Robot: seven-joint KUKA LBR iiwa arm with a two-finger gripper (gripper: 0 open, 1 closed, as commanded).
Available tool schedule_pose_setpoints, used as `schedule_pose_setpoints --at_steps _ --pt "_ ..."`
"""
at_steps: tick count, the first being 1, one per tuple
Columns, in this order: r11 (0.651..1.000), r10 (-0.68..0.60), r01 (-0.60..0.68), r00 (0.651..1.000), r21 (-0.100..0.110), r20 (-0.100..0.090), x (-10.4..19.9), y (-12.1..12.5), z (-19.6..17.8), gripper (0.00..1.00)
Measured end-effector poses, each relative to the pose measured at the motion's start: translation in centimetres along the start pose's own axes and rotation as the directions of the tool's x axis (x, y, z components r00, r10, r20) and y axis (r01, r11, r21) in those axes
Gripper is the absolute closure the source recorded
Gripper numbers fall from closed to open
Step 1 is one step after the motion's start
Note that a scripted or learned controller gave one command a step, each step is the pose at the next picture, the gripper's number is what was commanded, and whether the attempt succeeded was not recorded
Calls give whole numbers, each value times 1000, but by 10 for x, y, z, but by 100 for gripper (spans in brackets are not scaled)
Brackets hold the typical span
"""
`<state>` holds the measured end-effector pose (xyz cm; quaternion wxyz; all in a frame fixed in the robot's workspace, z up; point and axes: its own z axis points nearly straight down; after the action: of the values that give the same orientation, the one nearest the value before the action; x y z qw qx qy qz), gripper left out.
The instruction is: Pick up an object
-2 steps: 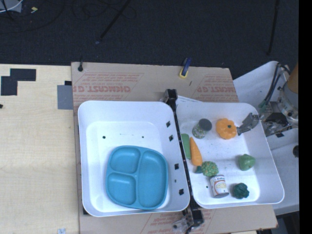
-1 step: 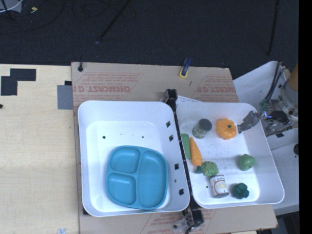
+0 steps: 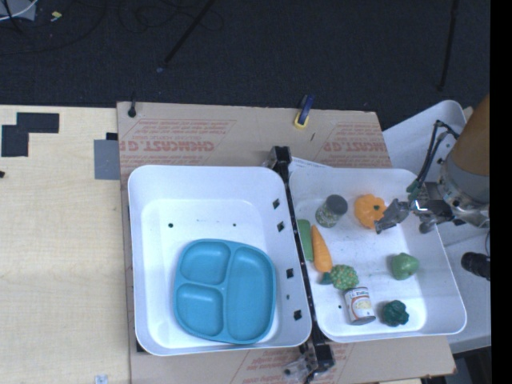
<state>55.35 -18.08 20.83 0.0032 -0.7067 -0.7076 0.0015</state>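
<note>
The right bin [image 3: 448, 310] holds several toy foods: an orange pumpkin [image 3: 369, 209], a grey can [image 3: 330, 210], a carrot [image 3: 321, 250] beside a green cucumber [image 3: 305, 238], a light green broccoli head [image 3: 344, 277], a labelled can [image 3: 360, 305], a dark green vegetable [image 3: 394, 314] and a green pepper [image 3: 403, 266]. My gripper [image 3: 408, 218] hangs over the bin's upper right, just right of the pumpkin. It is open, with nothing between its fingers; the left finger [image 3: 389, 216] is close to the pumpkin.
The left bin [image 3: 152, 214] holds a blue divided plate [image 3: 225, 290]. A black divider [image 3: 290, 238] runs between the bins. Both bins rest on cardboard [image 3: 208, 138], with a blue and yellow clip [image 3: 303, 112] at its far edge.
</note>
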Motion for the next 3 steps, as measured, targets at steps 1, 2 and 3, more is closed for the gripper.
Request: schedule_pose_setpoints --at_steps 1,2,3 --pt "1000 1 -1 1000 0 0 -5 -5 48 0" --pt "1000 0 0 1000 -1 0 -3 -7 91 0" --pt "1000 2 -2 1000 -3 1 0 -7 122 0"
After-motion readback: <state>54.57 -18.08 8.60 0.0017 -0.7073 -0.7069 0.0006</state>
